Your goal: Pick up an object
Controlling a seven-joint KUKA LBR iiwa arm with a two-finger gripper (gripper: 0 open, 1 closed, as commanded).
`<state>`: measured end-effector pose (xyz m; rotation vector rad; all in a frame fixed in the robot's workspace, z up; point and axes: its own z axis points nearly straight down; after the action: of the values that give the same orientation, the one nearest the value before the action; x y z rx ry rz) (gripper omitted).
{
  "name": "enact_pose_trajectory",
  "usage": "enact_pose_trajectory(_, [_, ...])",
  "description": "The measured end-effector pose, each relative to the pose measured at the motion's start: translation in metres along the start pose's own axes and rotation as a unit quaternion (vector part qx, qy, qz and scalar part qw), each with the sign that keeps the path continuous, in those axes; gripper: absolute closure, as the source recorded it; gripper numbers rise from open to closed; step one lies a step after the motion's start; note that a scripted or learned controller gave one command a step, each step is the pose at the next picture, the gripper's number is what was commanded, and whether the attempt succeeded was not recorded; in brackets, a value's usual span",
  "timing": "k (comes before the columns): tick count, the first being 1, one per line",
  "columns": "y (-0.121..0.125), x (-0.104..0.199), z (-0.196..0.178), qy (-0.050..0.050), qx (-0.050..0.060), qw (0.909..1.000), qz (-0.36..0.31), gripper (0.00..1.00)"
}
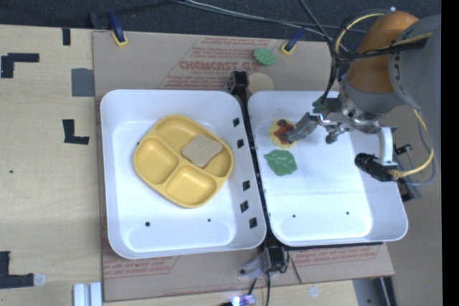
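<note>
Reaching in from the right, the gripper [305,127] was poised beside the yellow-and-red toy food [281,132] — jaw state indiscernible — apparently lined up for a grasp.

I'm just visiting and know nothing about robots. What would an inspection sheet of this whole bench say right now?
Surface: cardboard sheet under two white bins, left bin and right bin.
Job's things: red-and-yellow toy food and green leaf-like piece in the right bin.
Clutter: yellow divided plate with a tan bread slice in the left bin; green round item on the cardboard.
Grippers: gripper beside the red-and-yellow toy food; grasp unclear.
Cables: black cables behind the bench; yellow cable on the arm.
Surroundings: blue clamps at the back edge.
</note>
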<state>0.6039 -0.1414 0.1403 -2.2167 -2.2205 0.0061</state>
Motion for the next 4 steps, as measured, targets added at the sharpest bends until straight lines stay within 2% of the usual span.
enact_pose_trajectory(1, [-0.001,0.001,0.054,0.0,-0.001,1.0,0.0,0.0])
enact_pose_trajectory(2, [0.0,0.001,0.041,0.0,-0.002,1.0,0.0,1.0])
enact_pose_trajectory(3, [0.003,0.001,-0.023,-0.001,-0.005,1.0,0.0,1.0])
enact_pose_trajectory(4, [0.003,0.009,-0.069,0.0,-0.005,1.0,0.0,1.0])
